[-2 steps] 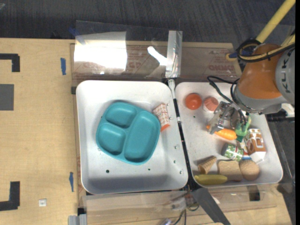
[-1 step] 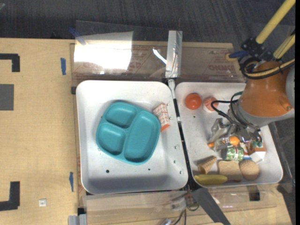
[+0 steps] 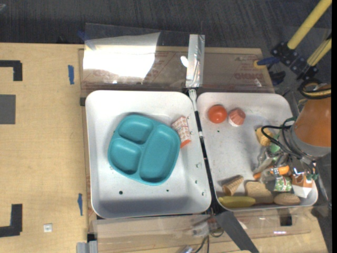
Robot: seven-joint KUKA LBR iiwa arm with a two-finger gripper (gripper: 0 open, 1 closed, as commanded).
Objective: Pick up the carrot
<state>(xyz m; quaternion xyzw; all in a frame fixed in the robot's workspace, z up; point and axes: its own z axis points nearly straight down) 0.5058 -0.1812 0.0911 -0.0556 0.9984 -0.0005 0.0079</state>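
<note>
Even overhead light, hard white glare on the clear sheet point(image 3: 122, 57) behind the bins, slight softness throughout.

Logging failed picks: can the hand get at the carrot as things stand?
Probably yes, but it's tight: the carrot lies in the right bin amid crowded toy food, directly under the arm.

No text here is legible to me. The small packet point(image 3: 182, 130) beside the teal plate point(image 3: 144, 149) carries red printing, and the cardboard point(image 3: 247, 67) behind my right bin point(image 3: 247, 136) bears faint lettering; both are too small to read.
</note>
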